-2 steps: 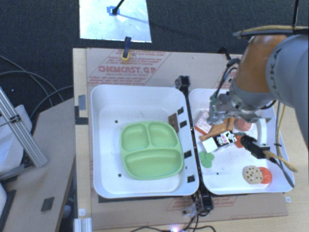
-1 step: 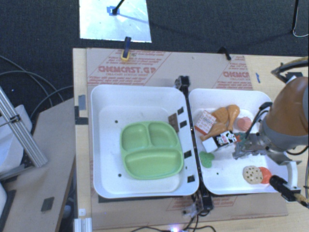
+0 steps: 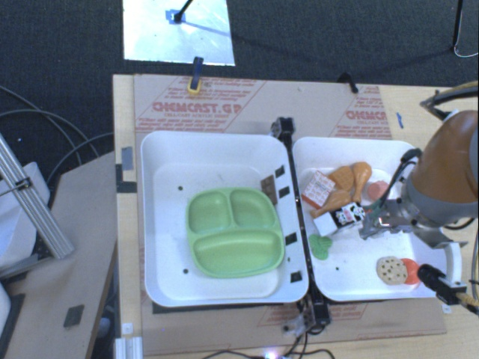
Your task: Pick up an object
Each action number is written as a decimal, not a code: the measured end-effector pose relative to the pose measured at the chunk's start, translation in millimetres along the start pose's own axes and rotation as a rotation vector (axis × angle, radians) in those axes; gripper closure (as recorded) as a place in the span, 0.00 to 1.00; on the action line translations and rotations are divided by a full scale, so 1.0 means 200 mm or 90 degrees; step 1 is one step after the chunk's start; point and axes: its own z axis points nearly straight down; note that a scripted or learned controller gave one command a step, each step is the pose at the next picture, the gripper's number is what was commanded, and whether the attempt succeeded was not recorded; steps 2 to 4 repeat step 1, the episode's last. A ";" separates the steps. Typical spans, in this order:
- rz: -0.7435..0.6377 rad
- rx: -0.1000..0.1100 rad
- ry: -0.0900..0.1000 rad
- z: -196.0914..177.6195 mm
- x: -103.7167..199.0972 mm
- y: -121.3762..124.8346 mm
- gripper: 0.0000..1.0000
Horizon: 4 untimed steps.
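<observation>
— Looking down from the camera view, I see the gripper (image 3: 368, 223) low in the right bin (image 3: 352, 279), beside the black-and-white carton (image 3: 346, 215).

— Fingers?

— Can't tell. From that carton: chicken drumstick (image 3: 352, 176) behind, cookie (image 3: 390, 269) nearer front, green divided plate (image 3: 235, 232) in the left bin (image 3: 168, 200).

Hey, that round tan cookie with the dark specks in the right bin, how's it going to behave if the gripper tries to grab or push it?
The round tan speckled cookie lies flat on the right white bin's floor, so it probably won't roll or tip. Its low, thin profile likely gives little to grip, and a push would probably slide it. It sits against a small orange-red piece, which may shift with it.
</observation>
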 end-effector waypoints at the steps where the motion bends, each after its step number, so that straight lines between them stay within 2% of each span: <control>1: -0.005 -0.008 0.001 -0.74 0.32 0.01 1.00; 4: -0.005 -0.008 0.001 -0.74 0.32 0.01 1.00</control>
